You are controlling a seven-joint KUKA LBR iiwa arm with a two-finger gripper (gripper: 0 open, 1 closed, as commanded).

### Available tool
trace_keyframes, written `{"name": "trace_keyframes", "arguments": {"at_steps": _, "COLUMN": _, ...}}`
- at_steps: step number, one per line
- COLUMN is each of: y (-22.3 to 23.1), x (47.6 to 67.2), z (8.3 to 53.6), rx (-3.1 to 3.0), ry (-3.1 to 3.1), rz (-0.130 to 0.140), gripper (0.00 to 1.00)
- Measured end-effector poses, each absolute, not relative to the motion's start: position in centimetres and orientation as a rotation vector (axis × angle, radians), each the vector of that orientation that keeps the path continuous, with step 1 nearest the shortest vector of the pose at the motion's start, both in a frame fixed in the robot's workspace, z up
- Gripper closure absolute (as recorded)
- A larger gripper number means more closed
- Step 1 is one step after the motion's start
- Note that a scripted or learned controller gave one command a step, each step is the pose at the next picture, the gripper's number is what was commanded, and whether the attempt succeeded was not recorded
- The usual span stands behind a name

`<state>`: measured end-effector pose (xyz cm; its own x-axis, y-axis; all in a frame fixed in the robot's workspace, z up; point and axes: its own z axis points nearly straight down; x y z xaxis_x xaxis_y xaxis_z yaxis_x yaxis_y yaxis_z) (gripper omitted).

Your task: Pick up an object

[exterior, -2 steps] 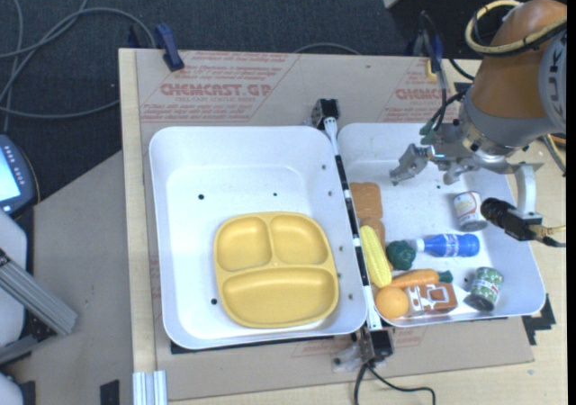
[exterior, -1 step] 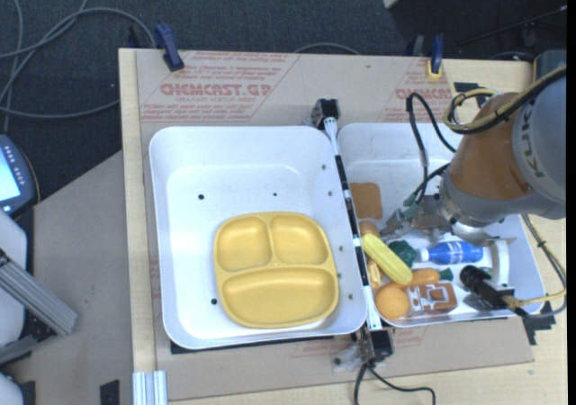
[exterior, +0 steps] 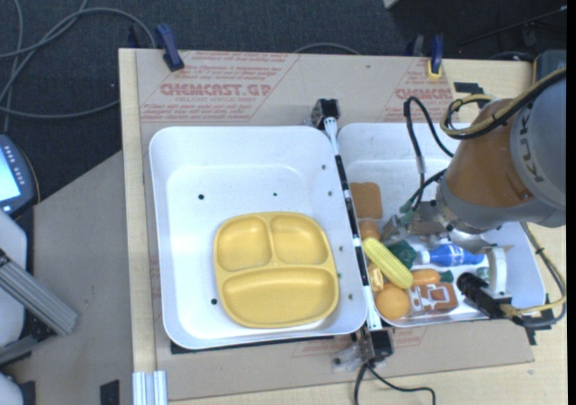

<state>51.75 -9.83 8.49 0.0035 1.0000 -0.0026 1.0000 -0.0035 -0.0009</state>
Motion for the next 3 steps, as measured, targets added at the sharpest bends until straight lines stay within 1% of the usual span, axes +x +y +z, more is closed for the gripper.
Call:
{"name": "trace_keyframes", "arguments": {"at_steps": 1, "y": -9.6, "x": 51.8, "z": 9.5, "rx": 2.223, "ry": 2.218, "rz": 0.001, "gripper": 1.00}}
{"name": "trace_keyframes", "arguments": {"at_steps": 2, "y": -8.9, "x": 58.5, "z": 19.1, "rx": 2.208, "ry": 2.218, "rz": 0.013, "gripper": 1.00}}
{"name": "trace_keyframes", "arguments": {"at_steps": 3, "y": -8.9, "x": 58.0, "z": 18.5, "rx": 2.220, "ry": 2.222, "rz": 0.000, "gripper": 0.00}}
